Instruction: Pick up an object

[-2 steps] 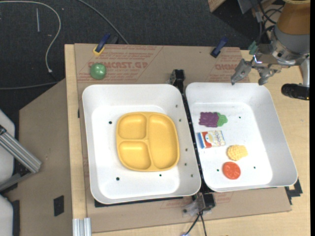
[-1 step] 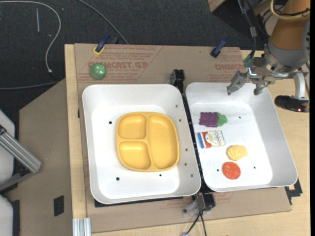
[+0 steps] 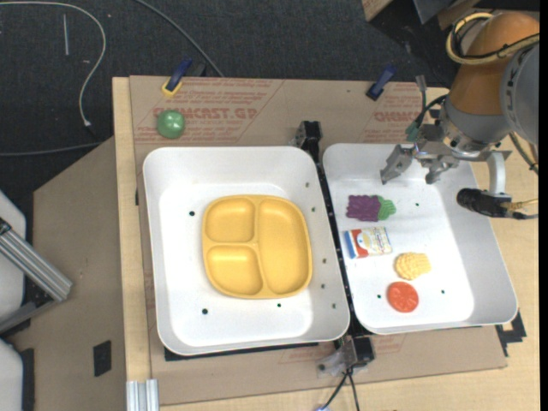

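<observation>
The gripper [image 3: 417, 166] hangs with fingers apart and nothing between them, over the right bin's [image 3: 488, 255] far end. The grapes [image 3: 369, 207] lie nearest, toward the bin's middle. To grasp well, centre over them, straddle the bunch, then descend.

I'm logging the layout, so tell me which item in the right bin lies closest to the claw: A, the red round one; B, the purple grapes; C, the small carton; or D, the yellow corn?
B: the purple grapes lie just below the claw at the bin's upper end, while the small carton, yellow corn and red round one sit progressively farther down.
</observation>
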Tool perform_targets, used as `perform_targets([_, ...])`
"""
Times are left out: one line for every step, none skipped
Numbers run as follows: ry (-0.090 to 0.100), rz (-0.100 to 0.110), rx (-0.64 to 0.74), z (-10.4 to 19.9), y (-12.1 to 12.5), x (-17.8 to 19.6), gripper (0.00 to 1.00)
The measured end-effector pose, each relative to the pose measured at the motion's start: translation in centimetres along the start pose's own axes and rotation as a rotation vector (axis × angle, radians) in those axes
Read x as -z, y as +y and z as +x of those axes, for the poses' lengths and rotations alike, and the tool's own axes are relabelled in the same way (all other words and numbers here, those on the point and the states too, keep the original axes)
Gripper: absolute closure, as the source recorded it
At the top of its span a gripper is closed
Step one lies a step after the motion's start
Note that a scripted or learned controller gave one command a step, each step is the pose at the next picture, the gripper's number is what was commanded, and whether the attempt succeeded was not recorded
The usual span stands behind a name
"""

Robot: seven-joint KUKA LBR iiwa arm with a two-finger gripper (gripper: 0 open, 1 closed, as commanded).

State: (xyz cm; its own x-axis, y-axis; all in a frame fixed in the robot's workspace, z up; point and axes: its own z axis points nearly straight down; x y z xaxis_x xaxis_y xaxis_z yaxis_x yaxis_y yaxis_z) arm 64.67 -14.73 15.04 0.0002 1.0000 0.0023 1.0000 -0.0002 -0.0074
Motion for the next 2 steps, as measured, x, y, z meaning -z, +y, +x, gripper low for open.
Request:
perform_targets([0.000, -0.004, -0.001, 0.0, -0.5, -6.0, 0.00])
perform_targets([-0.001, -0.011, 0.001, 0.0, -0.3, -4.5, 1.00])
